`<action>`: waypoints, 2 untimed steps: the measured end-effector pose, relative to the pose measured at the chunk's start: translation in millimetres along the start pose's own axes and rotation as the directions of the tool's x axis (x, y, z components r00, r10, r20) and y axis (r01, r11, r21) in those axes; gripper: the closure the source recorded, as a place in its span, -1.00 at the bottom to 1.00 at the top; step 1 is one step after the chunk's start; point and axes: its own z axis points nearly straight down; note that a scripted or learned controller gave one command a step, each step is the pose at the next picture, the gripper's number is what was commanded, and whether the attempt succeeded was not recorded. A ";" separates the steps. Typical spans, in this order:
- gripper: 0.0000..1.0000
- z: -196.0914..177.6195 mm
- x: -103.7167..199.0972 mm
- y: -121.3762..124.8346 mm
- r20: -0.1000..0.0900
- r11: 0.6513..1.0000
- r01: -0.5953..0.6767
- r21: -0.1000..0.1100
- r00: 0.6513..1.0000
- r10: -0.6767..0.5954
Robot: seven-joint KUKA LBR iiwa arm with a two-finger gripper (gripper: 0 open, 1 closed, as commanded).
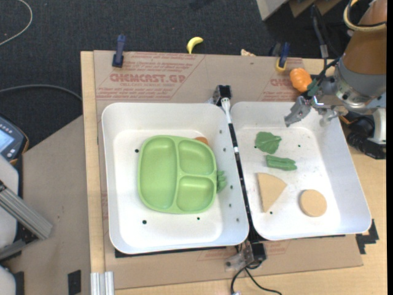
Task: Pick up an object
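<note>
The right bin (344, 158) holds a green leafy piece (268, 141), a smaller green piece (280, 161), a tan wedge (270, 189) and a round tan disc (313, 203). My gripper (309, 115) hangs over the bin's far edge, above and to the right of the leafy piece. It is open, its two fingers spread apart with nothing between them. In the left bin (116, 165) lies a green divided plate (178, 174). A small orange item (201, 141) peeks from behind the plate and a green scrap (221, 180) sits at its right side.
An orange object (299, 78) lies on the cardboard just behind the right bin, close to the wrist. A yellow item (194, 43) sits at the board's far edge. Blue clamps (118, 51) (282, 57) grip the board. A black divider (232, 140) separates the bins.
</note>
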 end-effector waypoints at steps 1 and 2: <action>-1.00 -21.2 79.0 -9.9 -0.003 1.000 0.007 0.000 1.000 -0.007; -1.00 -10.7 125.7 -56.8 -0.002 1.000 0.003 0.005 1.000 -0.003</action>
